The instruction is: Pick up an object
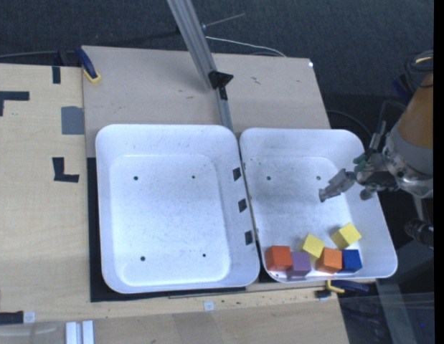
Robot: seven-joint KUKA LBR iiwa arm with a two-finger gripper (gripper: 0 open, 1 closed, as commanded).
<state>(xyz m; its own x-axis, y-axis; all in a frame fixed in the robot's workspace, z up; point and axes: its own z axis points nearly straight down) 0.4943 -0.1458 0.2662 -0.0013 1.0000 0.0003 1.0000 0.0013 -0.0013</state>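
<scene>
- Nearest the lens, along the bench's front edge: a small blue-and-yellow clamp [341, 287] lying just outside the right bin's front rim.
- Just behind that, clustered in the front corner of the right bin [279, 143]: an orange-red cube [280, 256], a purple cube [300, 262] touching its right side, a yellow cube [313, 246] just behind the purple one, an orange cube [331, 259], a blue cube [351, 260] pressed against the orange one's right, and a second yellow cube [346, 234], tilted, just behind those two.
- All six resting on the bin floor, near the front wall, none lifted.
- Farther back over the same bin's right side: gripper [345, 185], reaching in from the right, well apart from the cubes and above the bare speckled floor.
- Fingers: one grey finger [335, 185] angled down toward the bin's middle, a second darker tip at its right; apart, with nothing between them.
- Behind the gripper: grey wrist with the orange band [415, 117] at the right edge.
- Left bin [107, 192]: white, speckled, four small dark dots on its floor.
- Between the bins: three small dark tabs [242, 205] along the shared rim.
- Rear of the bench: slanted metal rail [193, 31] ending in a black bracket [220, 79]; another blue-and-yellow clamp [88, 65] at the far left corner.
</scene>
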